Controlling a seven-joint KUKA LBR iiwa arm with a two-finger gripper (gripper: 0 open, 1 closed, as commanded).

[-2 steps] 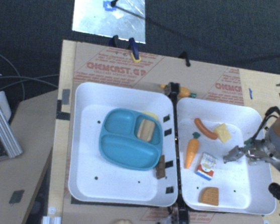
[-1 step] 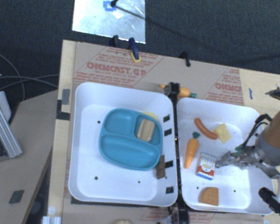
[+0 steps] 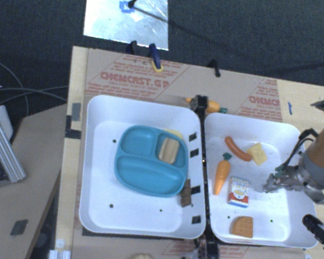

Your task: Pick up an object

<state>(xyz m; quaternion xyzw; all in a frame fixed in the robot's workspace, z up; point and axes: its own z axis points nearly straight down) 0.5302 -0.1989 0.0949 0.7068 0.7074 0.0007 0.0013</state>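
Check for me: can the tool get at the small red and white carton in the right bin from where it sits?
Probably yes. The tool sits just right of the small red and white carton, with bare bin floor between them; the orange toy carrot lies on the carton's far side.

We see open white floor in the right bin (image 3: 276, 228) between the tool (image 3: 273, 184) and the fries box (image 3: 239, 192), while carrot (image 3: 222, 173), sausage (image 3: 237, 148), cheese wedge (image 3: 258, 153) and waffle (image 3: 242, 226) crowd its left side.
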